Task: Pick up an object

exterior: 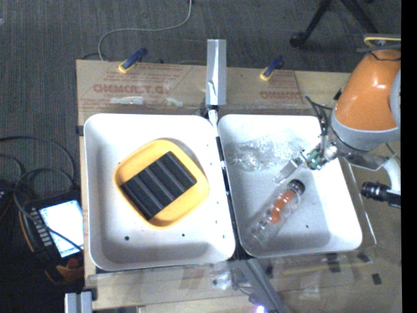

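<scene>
In the right bin (339, 230) a clear plastic bottle (280, 207) with orange contents lies on its side, slanting from upper right to lower left. A crumpled piece of clear plastic wrap (260, 152) lies in that bin's far part. The left bin (104, 135) holds a yellow block with a black ribbed top (161, 181). My gripper (313, 157) hangs over the right bin's upper right area, just above and to the right of the bottle's cap end, with a small green part at its tip. The orange band and grey wrist (368, 103) rise behind it.
A metal post (215, 70) stands at the back between the bins. Two blue clamps (132, 59) (272, 65) pin the cardboard sheet behind them. A tablet-like device (55, 223) and cables lie on the floor at the left.
</scene>
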Motion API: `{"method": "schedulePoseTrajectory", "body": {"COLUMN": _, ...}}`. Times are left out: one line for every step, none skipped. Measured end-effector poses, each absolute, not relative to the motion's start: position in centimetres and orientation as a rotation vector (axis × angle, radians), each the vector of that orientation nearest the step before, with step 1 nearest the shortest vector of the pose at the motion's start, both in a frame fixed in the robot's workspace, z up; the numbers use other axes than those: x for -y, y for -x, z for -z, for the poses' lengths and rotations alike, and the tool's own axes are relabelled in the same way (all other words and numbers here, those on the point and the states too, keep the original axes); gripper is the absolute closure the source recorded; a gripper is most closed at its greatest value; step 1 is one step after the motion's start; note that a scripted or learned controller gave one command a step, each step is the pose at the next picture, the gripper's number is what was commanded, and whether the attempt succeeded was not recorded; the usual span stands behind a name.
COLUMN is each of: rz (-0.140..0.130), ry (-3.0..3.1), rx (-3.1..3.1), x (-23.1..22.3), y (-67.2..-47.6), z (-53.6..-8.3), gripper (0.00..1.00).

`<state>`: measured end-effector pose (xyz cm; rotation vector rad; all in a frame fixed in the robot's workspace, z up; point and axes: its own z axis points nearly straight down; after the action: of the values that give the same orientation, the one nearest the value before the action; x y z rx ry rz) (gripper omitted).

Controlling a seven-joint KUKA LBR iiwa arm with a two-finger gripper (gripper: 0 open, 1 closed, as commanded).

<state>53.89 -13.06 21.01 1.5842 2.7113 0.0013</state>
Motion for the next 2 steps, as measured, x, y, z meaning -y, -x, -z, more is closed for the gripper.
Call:
{"method": "schedulePoseTrajectory", "body": {"rz": 0.001, "ry": -1.733, "rx": -2.614, "x": 15.9, "y": -65.4, "z": -9.5, "gripper": 0.00}}
{"method": "schedulePoseTrajectory", "body": {"rz": 0.001, "ry": -1.794, "rx": -2.575, "x": 17.5, "y": -66.9, "z": -12.8, "gripper": 0.00}}
